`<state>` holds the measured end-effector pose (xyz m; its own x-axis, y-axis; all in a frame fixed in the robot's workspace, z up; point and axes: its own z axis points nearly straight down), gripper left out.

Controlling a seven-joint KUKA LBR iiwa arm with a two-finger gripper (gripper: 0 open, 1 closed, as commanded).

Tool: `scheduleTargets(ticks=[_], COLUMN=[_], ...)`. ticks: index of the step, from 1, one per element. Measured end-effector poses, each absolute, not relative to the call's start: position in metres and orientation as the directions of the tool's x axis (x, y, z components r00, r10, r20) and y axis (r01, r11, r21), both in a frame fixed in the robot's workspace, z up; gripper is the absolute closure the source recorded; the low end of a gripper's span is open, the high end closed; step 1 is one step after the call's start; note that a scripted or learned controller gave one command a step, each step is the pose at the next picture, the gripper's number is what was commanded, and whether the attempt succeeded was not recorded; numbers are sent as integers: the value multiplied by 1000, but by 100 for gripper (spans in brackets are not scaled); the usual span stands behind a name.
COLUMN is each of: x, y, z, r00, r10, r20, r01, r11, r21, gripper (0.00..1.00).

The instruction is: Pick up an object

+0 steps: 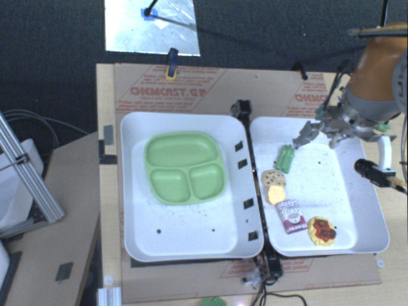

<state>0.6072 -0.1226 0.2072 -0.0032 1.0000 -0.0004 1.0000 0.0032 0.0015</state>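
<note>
Pincer (317,132) over right bin (357,190), finger state unclear. Green object (284,159) just below-left of it, apart. Cookie (273,178), pouch (291,215), pizza toy (322,230) farther below.

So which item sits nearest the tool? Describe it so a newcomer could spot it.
Look in the right bin, up along its left side. The green object lies there, just below the tool. It is the one green piece; the cookie below it is tan.

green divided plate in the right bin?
No. The green divided plate lies in the left bin; the right bin holds the small toy foods.
</note>
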Motion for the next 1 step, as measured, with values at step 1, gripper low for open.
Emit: scheduleTargets(ticks=[1], x=[633], y=[-141], z=[81], r00=[0], r10=[1000], r20=[1], r01=[1000], r11=[0], r21=[3], gripper=[0])
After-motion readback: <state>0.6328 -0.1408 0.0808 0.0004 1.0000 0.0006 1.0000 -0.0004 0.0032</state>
